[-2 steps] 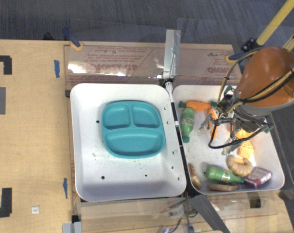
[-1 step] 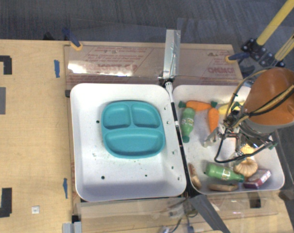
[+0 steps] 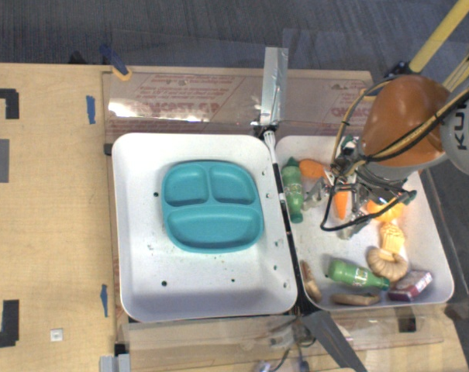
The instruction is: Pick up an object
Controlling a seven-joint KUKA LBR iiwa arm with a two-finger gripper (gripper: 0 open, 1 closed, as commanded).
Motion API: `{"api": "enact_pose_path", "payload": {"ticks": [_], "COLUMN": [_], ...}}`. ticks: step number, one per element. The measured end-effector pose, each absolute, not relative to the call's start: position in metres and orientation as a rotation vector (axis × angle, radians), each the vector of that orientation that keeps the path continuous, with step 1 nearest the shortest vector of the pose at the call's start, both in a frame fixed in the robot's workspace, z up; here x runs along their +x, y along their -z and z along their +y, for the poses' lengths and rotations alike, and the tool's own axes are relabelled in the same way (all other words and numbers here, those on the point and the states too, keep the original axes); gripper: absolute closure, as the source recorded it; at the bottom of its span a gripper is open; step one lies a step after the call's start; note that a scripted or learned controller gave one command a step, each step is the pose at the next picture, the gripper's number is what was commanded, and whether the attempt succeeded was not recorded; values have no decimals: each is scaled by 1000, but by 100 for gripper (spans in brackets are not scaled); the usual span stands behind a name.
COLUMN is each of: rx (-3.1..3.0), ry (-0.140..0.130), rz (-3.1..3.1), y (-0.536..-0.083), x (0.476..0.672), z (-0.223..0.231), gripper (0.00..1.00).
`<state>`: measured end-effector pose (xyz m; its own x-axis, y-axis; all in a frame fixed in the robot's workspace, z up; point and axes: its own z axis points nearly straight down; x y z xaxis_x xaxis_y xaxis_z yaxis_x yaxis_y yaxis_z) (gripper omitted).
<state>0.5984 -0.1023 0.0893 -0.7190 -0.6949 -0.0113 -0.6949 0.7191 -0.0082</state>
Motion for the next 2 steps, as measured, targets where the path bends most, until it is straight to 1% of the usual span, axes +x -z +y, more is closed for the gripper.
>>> {"api": "enact_pose_path", "payload": {"ticks": [1, 2], "rx": [-1131, -1586], "ry": [5, 8], "rz": [2920, 2699], "y": [-89, -89], "x": [557, 631], "z": [-129, -109], "gripper": [0, 0]}}
